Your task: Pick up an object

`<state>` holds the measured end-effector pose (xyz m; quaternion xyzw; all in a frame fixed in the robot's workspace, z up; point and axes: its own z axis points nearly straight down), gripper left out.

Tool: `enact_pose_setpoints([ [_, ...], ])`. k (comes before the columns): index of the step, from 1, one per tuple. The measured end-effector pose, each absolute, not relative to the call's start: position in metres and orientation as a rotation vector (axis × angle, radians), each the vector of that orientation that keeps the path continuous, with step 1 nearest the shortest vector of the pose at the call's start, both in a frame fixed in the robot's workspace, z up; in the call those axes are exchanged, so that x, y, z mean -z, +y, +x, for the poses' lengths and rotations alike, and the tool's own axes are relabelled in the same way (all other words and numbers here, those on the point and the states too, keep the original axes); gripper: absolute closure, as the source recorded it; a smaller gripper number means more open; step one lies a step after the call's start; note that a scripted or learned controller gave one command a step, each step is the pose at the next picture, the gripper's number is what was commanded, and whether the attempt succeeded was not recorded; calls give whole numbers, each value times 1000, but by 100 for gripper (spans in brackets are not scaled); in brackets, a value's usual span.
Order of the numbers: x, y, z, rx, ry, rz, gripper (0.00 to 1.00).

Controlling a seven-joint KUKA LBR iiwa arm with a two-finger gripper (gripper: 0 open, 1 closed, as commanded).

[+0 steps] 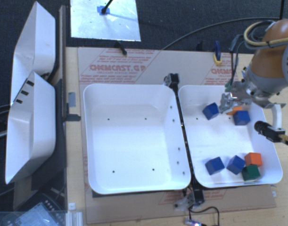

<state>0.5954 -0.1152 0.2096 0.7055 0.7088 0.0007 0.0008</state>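
Camera view has the arm (271, 55) reaching in from the view's right, w/ its gripper (227, 102) low over the far part of the right bin (205, 140). If the gripper is apart or together, I cannot tell: it is small and blurred at this angle.

Things for picking all lie in the right bin, in 2 groups.

Far group, around the gripper:
- a blue cube (210, 111) just beside the gripper on the view's left; touching or not, I cannot tell
- a second blue cube (241, 117) on the view's right of the gripper, a bit nearer to the camera
- an orange piece (234, 110) btw. these two, mostly hidden, shape not clear

Near group, at the bin's near right corner:
- a third blue cube (214, 165) and a fourth blue cube (236, 164), side by side and very close
- an orange cube (253, 159) just right of the fourth one
- a green cube (250, 173) directly in front of the orange cube, touching it, close to the bin's rim

The 2 groups are well apart, w/ white bin floor between them.

Left bin (134, 140) stands beside the right bin; their inner rims meet along a dark strip. Both bins rest on a pale sheet (134, 65) w/ red print.
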Motion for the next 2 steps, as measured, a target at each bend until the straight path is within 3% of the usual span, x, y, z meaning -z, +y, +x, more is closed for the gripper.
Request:
enact_pose_setpoints([
  [2, -215, -16, 571, -1, 2227, 2217, 100],
])
